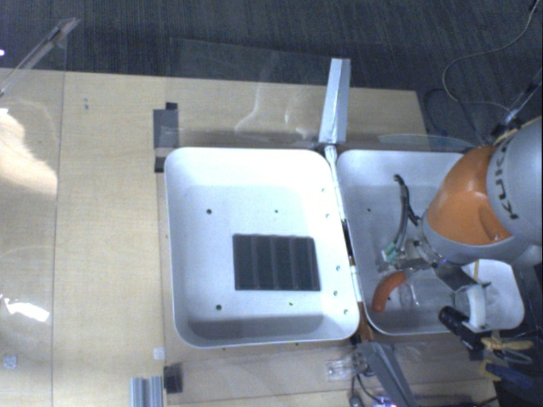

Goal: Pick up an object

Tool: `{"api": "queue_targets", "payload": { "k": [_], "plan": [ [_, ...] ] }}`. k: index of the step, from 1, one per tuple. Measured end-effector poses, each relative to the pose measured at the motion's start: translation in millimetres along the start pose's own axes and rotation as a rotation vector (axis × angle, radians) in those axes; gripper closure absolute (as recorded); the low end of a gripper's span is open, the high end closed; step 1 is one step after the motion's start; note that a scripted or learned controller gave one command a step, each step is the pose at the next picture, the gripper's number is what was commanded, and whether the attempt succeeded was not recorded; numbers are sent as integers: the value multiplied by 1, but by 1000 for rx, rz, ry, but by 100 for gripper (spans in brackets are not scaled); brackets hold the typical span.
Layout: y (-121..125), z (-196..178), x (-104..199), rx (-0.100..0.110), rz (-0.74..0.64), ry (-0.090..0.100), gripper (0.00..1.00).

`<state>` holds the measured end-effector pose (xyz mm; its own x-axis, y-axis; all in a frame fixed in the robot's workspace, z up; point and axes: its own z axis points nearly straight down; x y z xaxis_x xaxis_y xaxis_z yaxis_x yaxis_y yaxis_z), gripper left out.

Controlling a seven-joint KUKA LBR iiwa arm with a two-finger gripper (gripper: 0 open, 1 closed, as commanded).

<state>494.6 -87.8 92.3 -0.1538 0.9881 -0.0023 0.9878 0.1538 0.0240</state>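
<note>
Arm (475, 202) over right bin (365, 193) | gripper (405, 265) low, opening not discernible | orange curved object (383, 290) at its 7 o'clock, near bin's front-left corner — likely light, smooth; grasp across mid-curve | left bin (195, 227): dark ribbed block (276, 262).

The big round robot arm (501, 197) was grey, with a smooth, shiny orange band (465, 206) wrapped around it. Dark letters ran along its grey shell near the top. A thin black cable (405, 197) curled beside it. Lower down sat small metal parts, too blurry to make out.
</note>
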Motion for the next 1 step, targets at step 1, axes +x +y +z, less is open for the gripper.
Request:
{"api": "queue_targets", "payload": {
  "k": [1],
  "plan": [
    [3,-11,0,-7,-3,-2,100]
  ]
}}
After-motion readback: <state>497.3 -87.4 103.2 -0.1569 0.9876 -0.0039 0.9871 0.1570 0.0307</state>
